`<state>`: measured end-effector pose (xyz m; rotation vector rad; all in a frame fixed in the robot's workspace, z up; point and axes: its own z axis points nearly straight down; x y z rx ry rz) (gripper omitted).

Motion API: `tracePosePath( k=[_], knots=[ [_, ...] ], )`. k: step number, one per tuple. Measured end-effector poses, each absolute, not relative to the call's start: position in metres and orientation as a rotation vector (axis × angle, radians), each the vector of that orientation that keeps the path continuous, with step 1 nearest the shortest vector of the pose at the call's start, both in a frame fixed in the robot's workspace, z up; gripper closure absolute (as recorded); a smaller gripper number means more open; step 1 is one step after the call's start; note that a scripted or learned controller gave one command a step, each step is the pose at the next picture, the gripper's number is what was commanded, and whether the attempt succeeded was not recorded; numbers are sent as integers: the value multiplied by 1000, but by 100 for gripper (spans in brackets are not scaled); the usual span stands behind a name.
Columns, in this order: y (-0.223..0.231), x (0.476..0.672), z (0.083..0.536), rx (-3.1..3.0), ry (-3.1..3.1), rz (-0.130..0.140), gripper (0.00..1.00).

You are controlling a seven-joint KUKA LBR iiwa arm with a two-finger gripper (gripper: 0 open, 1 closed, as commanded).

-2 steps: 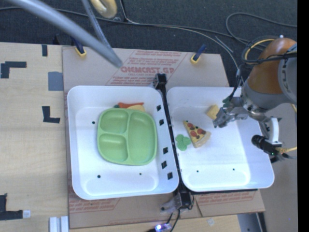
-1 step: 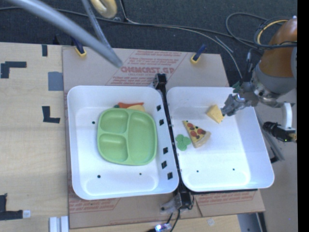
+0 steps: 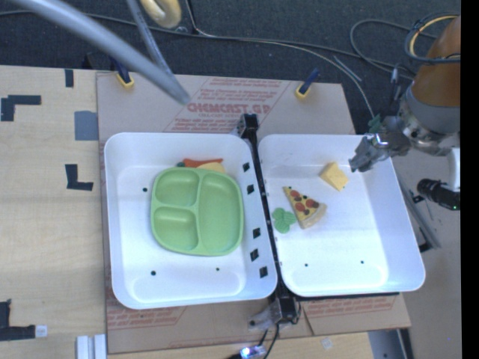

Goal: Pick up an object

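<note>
Arm [image 3: 430, 88] angled in from right, fingers [image 3: 364, 155] over right bin's [image 3: 397, 230] edge — opening unclear, near cheese wedge [image 3: 334, 176].

Grey robot arm [image 3: 434, 88] entering at about two o'clock, cut off by the upper right corner. Orange band [image 3: 443, 45] at the top of the visible section, above a pale grey rounded wrist. Below the wrist, a darker metal fitting angling down toward eight o'clock. Gripper [image 3: 364, 158] at the arm's low end, at about three o'clock, small and dark, pointing down and to the left. Fingertip gap too small and blurred to judge.
</note>
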<state>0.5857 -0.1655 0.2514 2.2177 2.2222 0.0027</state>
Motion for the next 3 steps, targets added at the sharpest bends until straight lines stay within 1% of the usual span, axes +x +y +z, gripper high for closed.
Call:
tracePosePath(
  k=[1, 2, 3],
  knots=[
    [-108, 591, 237, 2216, 2229, -1, 100],
    [-63, 588, 232, 2217, 2228, -2, 100],
    [-13, 589, 220, 2217, 2228, -3, 100]
  ],
)
